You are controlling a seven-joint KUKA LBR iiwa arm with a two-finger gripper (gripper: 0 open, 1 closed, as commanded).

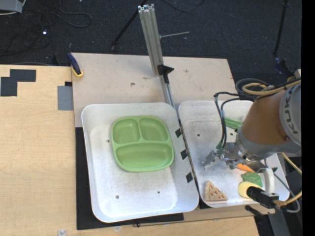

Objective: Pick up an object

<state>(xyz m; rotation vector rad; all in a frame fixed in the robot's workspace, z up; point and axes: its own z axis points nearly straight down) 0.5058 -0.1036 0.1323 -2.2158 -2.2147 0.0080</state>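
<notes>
Green three-compartment plastic tray (142,144); ridged, seemingly waffle-like tan wedge (214,192).

"What's that arm (275,117) look like up close?"

"Chunky and rounded. Grey shell with dark lettering on it, and a broad orange band above the wrist."

"Any wiring?"

"Black cables (222,113) loop off the wrist, and the gripper (216,157) is bare grey metal."
</notes>
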